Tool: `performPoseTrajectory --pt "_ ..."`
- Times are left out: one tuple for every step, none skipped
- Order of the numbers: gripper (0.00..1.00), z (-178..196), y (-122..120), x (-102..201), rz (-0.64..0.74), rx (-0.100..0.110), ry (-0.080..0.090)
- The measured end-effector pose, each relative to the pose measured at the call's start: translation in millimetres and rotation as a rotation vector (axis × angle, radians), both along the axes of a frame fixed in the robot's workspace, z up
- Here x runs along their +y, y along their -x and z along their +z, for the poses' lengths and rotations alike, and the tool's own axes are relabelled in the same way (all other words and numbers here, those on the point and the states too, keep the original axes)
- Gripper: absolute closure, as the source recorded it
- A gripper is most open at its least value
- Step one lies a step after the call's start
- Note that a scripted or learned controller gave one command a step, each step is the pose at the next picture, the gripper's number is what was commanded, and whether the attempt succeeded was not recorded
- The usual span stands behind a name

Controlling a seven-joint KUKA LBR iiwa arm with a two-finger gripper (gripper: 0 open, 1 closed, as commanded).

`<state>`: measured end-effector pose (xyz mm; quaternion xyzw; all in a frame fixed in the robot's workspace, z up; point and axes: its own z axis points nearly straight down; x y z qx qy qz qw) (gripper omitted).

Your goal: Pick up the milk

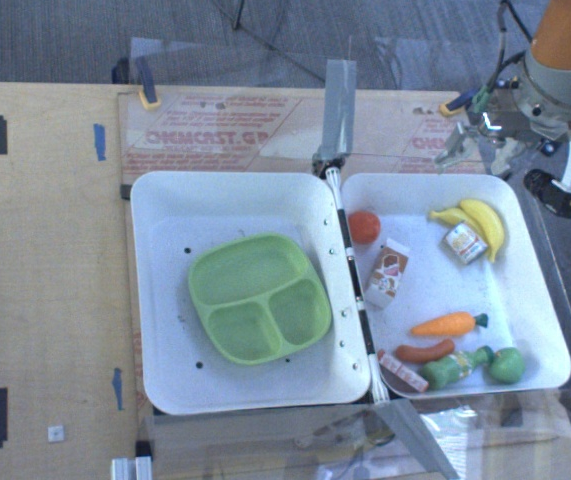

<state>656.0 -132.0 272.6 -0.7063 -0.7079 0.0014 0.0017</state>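
Milk is the target, and the hand point(480, 133) hangs well apart from it, above the far rim of the right bin point(548, 298) near the top right corner; from this angle I cannot tell whether it is open or closed, and nothing shows between its tips. The milk point(386, 272) is a small white and brown carton lying flat on the right bin's floor, close to the wall shared with the left bin point(155, 268), just below a red tomato point(364, 227).

To do the step well, I judge the hand should travel toward the divider, line up across the carton's narrow width, and come straight down, since the tomato and the bin wall leave little room on those sides.

Counted outward: one banana bunch point(483, 220) with one small can point(464, 242) touching it, one tomato, one milk carton, one carrot point(449, 324), one sausage point(426, 351), one green bottle point(455, 367), one green round fruit point(506, 365), one flat packet point(401, 374), and one green divided plate point(258, 298) in the left bin, both bins on the worktop point(45, 268)
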Motion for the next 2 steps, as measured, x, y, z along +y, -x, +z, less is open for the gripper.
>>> performPoseTrajectory --pt "0.0 -151 -11 26 0.333 -0.011 0.005" --pt "0.0 -185 42 29 0.238 -0.013 0.006"
